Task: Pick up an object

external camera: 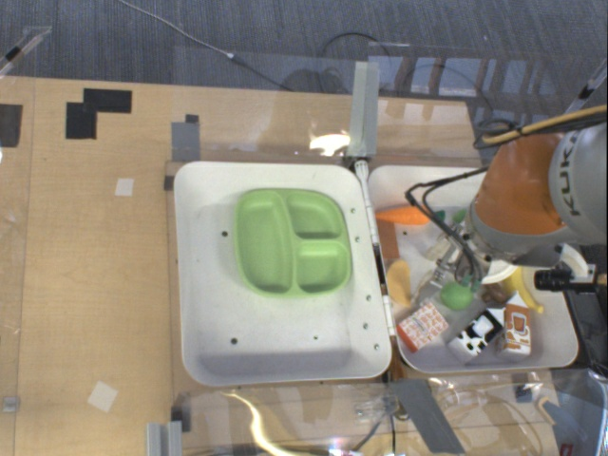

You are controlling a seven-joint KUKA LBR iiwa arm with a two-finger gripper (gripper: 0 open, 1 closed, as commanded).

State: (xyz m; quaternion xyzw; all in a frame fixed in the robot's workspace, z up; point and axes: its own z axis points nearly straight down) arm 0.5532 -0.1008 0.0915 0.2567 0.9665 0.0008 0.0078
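The right bin [570,350] holds several small items. Among them are an orange piece [404,216] at the back, a pale yellow piece [399,281] by the left wall, and a red and white carton [423,326]. There are also a green ball [459,296], a black and white box [479,335], a brown and white carton [517,331] and a yellow banana [525,295]. My gripper [447,275] hangs low over the middle of this bin, just left of and above the green ball. The arm's orange band [518,198] hides the bin's back right part.
The left bin [209,340] carries a green divided plate [290,241] near its centre. A grey upright post [364,112] stands behind the wall between the bins. Black cables [427,198] loop off the wrist over the right bin's back.
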